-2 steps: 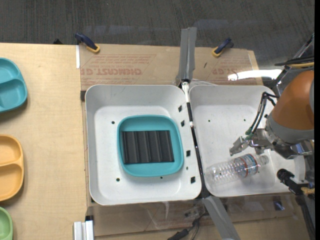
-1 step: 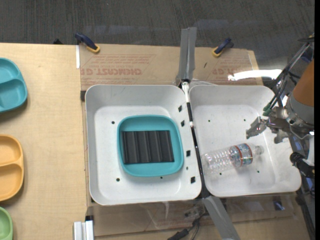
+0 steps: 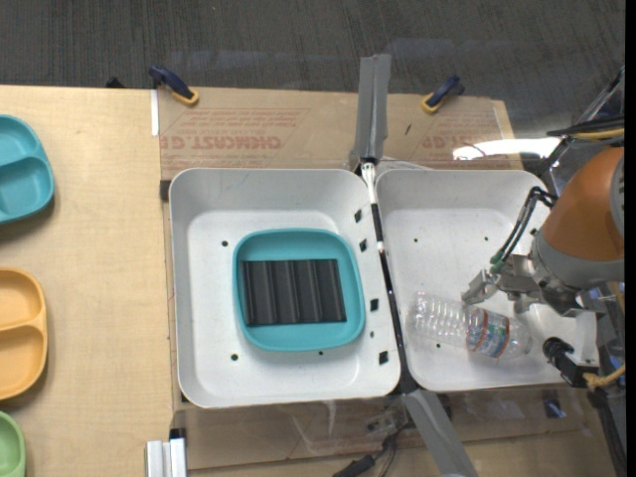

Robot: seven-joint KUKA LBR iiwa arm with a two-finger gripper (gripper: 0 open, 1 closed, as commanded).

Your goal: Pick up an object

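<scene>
A clear, ribbed plastic bottle [image 3: 467, 328] (colourful label band) lies on its side in the right white bin [image 3: 437, 217]; the gripper [image 3: 502, 291] hovers just above it, grip state unclear

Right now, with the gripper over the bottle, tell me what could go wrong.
1. The bottle is clear, round and lying on its side, so it may roll or slip away from the gripper.
2. It lies close to the right bin's near wall, so a nudge might pin it there.
3. The gripper sits above its upper edge, off-centre, so a grasp could miss.
</scene>
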